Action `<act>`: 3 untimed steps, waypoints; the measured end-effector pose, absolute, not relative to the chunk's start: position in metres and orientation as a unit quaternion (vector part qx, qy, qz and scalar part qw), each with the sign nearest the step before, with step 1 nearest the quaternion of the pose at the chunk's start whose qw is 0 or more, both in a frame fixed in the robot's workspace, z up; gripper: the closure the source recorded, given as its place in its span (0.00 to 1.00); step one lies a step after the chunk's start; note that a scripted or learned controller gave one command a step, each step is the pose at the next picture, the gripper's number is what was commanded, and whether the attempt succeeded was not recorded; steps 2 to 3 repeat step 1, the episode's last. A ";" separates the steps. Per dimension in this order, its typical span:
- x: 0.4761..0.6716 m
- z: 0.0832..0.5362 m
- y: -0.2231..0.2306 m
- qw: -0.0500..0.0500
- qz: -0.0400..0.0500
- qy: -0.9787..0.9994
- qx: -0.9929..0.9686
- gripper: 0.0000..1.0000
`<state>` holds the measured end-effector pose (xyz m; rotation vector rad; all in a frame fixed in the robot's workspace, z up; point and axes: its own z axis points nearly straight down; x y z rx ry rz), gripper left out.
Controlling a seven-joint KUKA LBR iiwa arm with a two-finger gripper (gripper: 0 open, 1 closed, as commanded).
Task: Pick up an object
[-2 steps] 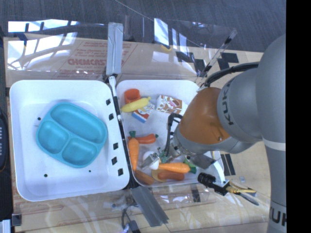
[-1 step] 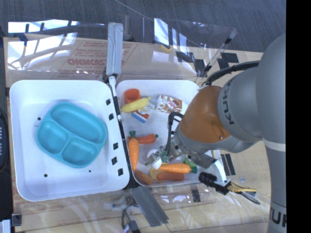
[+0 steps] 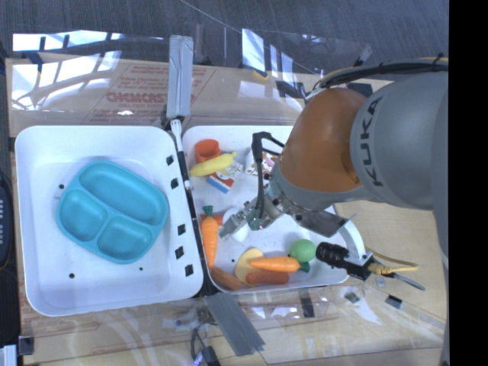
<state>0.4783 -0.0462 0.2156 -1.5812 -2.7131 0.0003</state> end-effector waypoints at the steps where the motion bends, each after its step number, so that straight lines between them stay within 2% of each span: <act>1: 0.496 0.190 0.011 0.004 0.003 -0.847 -0.532 1.00; 3: 0.496 0.190 0.011 0.004 0.003 -0.847 -0.532 1.00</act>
